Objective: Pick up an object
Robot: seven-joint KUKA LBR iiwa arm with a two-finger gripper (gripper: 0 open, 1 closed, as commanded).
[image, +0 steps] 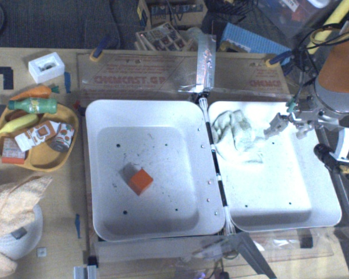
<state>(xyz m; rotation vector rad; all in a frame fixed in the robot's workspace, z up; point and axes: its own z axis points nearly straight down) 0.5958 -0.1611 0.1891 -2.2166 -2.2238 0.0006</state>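
Observation:
An orange block (141, 181) with a grey face lies in the left bin (104, 127), a little left of its middle. A crumpled pale green and white bag-like thing (232, 129) rests at the far left of the right bin (314, 208). My gripper (289, 127) hangs over the far right part of the right bin, to the right of the crumpled thing and apart from it. Its two fingers (274, 125) stand spread, open, with nothing between them. The orange-banded wrist (339, 74) rises above it at the frame's right.
A yellow bowl (43, 161) of toy food sits left of the bins, with a cloth (14, 208) below it. A small white box (46, 67) lies at the far left. A taped clear wall (203, 68) stands behind the bins, and cables (331, 156) hang at the right.

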